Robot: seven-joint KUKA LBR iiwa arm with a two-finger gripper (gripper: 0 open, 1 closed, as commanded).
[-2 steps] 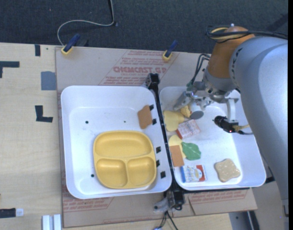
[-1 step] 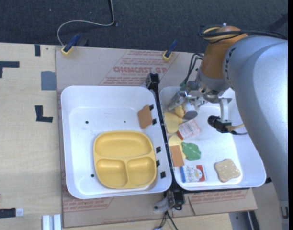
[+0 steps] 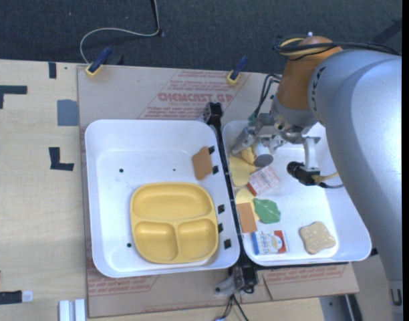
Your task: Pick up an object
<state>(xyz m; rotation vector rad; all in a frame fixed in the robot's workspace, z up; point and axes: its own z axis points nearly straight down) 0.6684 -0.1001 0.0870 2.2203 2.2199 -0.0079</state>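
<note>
Wooden bench up top with a cardboard sheet [image 3: 184,95] on it, and on that two shallow white bins side by side, the left bin [image 3: 101,179] and the right bin [image 3: 345,236]. So the pincer [image 3: 252,147] is down low in the far left corner of the right bin, under the orange-banded wrist, hanging right over a pale yellow piece [image 3: 239,171]; can't honestly tell how its fingers are set, too much metal clutter there, and nothing is visibly pinched between them. Just below the pincer, toward the camera, there's a small white and red packet [image 3: 263,179] next to that yellow piece. Further down the same bin sits a green leafy thing [image 3: 267,210], with a brown block [image 3: 246,217] just left of it by the divider, then a red, white and blue packet [image 3: 268,242] near the front wall. Off to the lower right of the pincer, well apart, lies a toast-looking slice [image 3: 317,238]. Left of the pincer, across the divider, another small brown block [image 3: 203,162] leans by the wall of the left bin, and past that a yellow divided tray [image 3: 174,221] takes up the front.
</note>
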